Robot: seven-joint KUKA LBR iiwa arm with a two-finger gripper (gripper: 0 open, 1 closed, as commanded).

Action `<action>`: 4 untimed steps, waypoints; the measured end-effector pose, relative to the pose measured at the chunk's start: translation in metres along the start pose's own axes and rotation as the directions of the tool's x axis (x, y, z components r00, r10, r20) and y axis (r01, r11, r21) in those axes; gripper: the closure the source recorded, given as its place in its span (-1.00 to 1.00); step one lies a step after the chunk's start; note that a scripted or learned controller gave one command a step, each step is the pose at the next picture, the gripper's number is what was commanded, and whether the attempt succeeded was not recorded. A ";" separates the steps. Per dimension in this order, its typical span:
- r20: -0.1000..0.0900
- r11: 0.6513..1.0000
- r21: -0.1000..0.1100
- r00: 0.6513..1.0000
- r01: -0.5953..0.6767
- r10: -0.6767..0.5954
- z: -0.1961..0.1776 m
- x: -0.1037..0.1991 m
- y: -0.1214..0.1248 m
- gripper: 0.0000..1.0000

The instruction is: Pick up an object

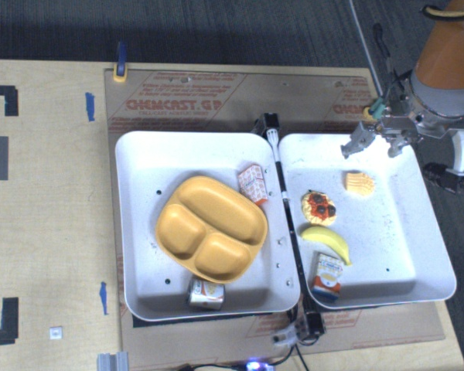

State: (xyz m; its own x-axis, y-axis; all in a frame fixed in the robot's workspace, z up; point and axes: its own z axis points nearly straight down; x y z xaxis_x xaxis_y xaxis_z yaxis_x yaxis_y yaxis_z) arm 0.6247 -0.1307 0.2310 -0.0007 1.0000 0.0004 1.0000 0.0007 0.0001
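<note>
one can (206,294), one carton (327,275), one banana (326,242), two bins (131,230).

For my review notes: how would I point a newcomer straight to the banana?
Start at the right-hand white bin. Along its left wall runs a column of three small items, and the banana is the middle one, below a round red-topped pastry and above a small carton. It is the only plain yellow, curved item there.

two white bins (139,207), one yellow tray (210,227), one banana (327,243), three packets (252,182)
</note>
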 end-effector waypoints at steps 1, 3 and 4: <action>0.002 1.000 -0.004 1.000 -0.001 0.001 0.128 -0.002 -0.031 -1.00; 0.007 1.000 -0.029 1.000 -0.005 0.005 0.137 0.031 -0.100 -1.00; 0.013 0.999 -0.035 1.000 -0.009 0.009 0.138 0.034 -0.136 -1.00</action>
State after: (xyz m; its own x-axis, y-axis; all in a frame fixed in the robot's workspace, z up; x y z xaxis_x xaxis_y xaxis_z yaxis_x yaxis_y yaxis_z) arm 0.4887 -0.0968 0.0934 0.0086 0.9999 -0.0129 0.9994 -0.0081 0.0351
